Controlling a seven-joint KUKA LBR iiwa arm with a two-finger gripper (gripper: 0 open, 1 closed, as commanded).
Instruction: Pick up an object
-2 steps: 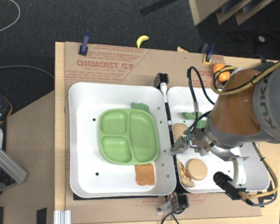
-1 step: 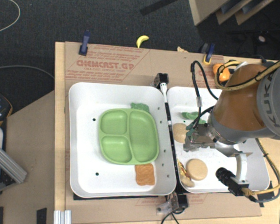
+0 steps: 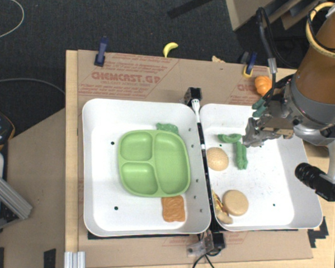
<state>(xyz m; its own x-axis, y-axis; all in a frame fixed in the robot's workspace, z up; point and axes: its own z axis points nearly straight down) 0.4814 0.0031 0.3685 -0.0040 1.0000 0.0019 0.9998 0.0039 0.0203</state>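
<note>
1. The tabletop (image 3: 70, 170) carries 2 shallow white bins side by side, set on a sheet of printed cardboard (image 3: 131, 75).
2. The left bin (image 3: 96, 155) holds a green divided plate (image 3: 153, 162) with 3 compartments, lying near the bin's middle.
3. A small green piece (image 3: 168, 127) lies just beyond the plate's far edge, touching or nearly touching it.
4. An orange waffle-like piece (image 3: 173, 209) lies just beside the plate's near edge.
5. The right bin (image 3: 288, 187) holds a round tan bun (image 3: 216, 159) near its left wall, a bent green bean-like piece (image 3: 238, 148) just beside the bun, and a second round tan piece (image 3: 235, 202) nearer the front, with a smaller yellowish item (image 3: 217, 205) at its left side.
6. The arm reaches in from the right; the pincer (image 3: 256, 138) hangs over the far part of the right bin, right by the upper end of the green bean-like piece.
7. Its tips are hard to make out against the arm, so I cannot tell how far open it is or whether it has hold of anything.
8. An orange ball (image 3: 262, 84) and a yellow banana (image 3: 170, 48) lie outside the bins, at the cardboard's far edge.
</note>
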